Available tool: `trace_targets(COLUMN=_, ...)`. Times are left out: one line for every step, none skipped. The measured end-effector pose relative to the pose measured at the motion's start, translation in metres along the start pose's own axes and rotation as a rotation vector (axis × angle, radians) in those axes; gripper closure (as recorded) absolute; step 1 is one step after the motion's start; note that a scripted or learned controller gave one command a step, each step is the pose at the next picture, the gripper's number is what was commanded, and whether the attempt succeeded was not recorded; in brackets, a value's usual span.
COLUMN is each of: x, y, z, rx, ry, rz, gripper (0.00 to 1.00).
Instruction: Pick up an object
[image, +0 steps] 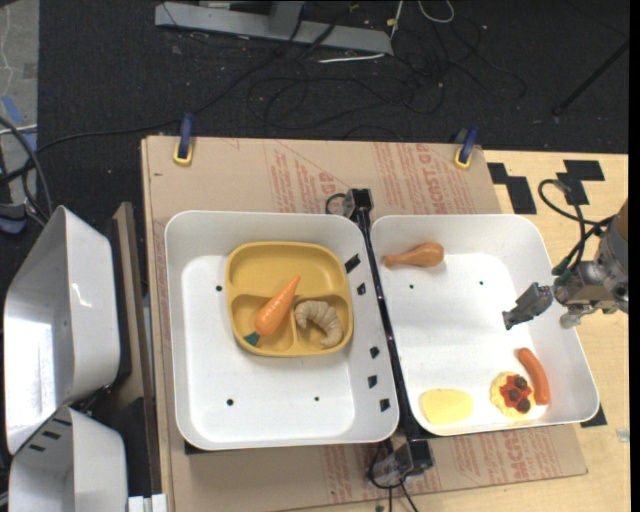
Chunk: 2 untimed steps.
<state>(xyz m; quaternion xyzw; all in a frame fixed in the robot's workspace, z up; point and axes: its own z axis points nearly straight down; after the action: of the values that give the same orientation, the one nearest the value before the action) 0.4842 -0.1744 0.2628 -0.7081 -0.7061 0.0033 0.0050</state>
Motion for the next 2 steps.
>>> trace_targets(x=0.001, y=0.002, z=-0.006, rx=-0.011, ry=-0.003, rz=-0.004, gripper=0.0)
trace_targets(x=-0.004, y=0.001, z=0.057, rx=-0.006, ry=-0.001, rz=0.0, gripper=0.0)
